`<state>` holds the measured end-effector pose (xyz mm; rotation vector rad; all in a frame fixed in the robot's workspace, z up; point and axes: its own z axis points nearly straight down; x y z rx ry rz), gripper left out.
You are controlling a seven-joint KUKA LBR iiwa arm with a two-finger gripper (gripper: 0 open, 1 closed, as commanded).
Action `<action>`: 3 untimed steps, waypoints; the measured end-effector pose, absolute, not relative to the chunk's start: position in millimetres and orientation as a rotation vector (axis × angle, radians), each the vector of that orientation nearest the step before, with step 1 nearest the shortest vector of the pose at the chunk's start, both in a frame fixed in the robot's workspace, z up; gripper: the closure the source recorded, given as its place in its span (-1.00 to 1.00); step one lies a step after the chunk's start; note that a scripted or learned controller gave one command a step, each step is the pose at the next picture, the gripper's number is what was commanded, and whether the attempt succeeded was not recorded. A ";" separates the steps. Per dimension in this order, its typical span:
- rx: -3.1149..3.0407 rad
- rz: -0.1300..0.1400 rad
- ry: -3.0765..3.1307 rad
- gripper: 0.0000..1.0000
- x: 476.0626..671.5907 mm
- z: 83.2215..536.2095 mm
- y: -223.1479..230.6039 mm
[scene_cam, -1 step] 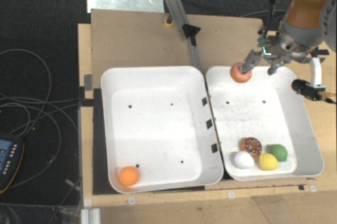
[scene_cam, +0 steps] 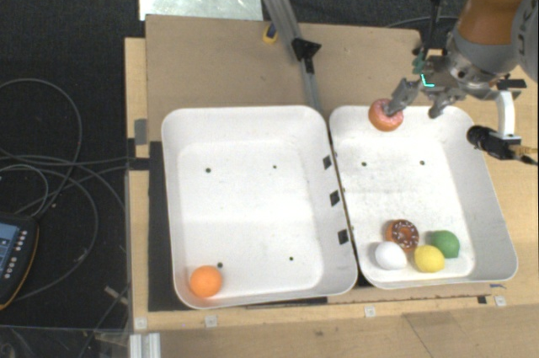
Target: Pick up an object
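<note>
Pink doughnut, at the far edge of the right bin, just inside its rim and close to the corner nearest the left bin. The gripper stands beside it on the right: one finger reaches down and leftward to the doughnut's upper right side, the other hangs apart, further right, with nothing against it. The gripper is spread, and the doughnut is not seen between its fingers; it appears to rest at or on the bin's rim rather than in a grasp. Judged from this, the doughnut lies to the left of the gripper's midline, so a closing move would need the wrist shifted leftward. Well apart, at the near end of the same bin, lie a brown doughnut, a white ball, a yellow ball and a green ball. An orange ball sits in the left bin's near corner.
</note>
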<state>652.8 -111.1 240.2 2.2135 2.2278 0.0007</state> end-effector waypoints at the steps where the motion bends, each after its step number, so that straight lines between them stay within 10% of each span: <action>1: 2.218 -0.003 2.227 -1.00 660.6 182.2 -113.6; 3: 2.216 -0.001 2.227 -1.00 657.8 89.4 -104.8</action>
